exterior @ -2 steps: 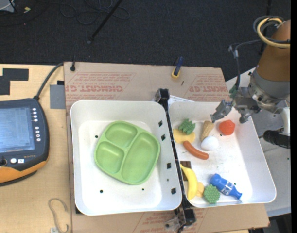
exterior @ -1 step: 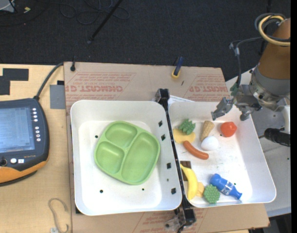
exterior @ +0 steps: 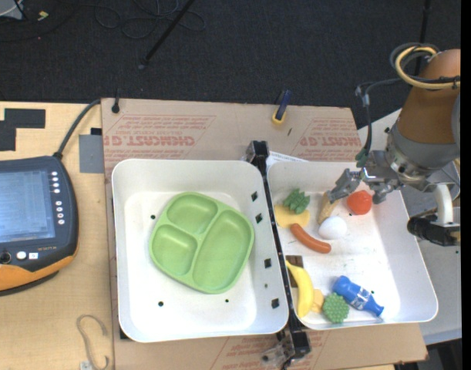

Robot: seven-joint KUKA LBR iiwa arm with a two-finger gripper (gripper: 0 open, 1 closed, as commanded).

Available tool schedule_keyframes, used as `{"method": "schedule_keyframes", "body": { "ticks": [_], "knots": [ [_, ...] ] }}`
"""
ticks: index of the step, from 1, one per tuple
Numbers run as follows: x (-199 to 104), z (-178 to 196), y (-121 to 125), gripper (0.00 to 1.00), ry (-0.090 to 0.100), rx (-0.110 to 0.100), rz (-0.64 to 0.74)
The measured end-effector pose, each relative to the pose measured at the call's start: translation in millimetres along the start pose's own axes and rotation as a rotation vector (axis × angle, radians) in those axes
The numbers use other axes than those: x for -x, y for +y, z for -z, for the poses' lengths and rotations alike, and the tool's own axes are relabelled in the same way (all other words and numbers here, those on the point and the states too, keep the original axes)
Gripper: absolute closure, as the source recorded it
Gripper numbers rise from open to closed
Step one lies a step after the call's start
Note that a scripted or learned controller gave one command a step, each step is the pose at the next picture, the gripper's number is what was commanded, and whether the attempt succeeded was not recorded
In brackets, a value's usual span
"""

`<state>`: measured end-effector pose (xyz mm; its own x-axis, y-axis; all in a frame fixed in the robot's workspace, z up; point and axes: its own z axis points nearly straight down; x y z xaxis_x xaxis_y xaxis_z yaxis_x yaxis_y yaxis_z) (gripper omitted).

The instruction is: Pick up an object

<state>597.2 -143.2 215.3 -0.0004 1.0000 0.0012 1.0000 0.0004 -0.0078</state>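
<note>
Closest to the camera sits the front rim of the left bin [exterior: 189, 331], a big white tray. Inside it lies a green plate [exterior: 203, 241] with three sections, tilted a bit. Right beside it is the right bin [exterior: 408, 284], also white, and it holds the small toys. Over its back right corner hangs the grey arm [exterior: 426, 122] with its orange band, reaching in from the right. On the bench at the far left rests a tablet [exterior: 23, 218] with a dark screen. Now the toys, big to small. One yellow banana [exterior: 301, 287] lies by the front left wall. Next to it, a blue bottle [exterior: 358, 296] lies flat, with a bumpy green ball [exterior: 335, 308] touching it. An orange sausage [exterior: 311, 238] lies in the middle, near a white egg [exterior: 332, 227]. Green broccoli [exterior: 297, 201] sits at the back left. The gripper [exterior: 357, 193] is low over the back of this bin, and its jaws are spread wide. One red tomato [exterior: 360, 202] sits between the fingers, not squeezed.
</note>
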Motion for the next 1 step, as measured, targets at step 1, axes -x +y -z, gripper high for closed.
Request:
{"method": "schedule_keyframes", "body": {
  "ticks": [1],
  "knots": [
    [-3.7, -64.2, 3.2, 0.00, 0.001, -0.001, 0.001]
  ]
}}
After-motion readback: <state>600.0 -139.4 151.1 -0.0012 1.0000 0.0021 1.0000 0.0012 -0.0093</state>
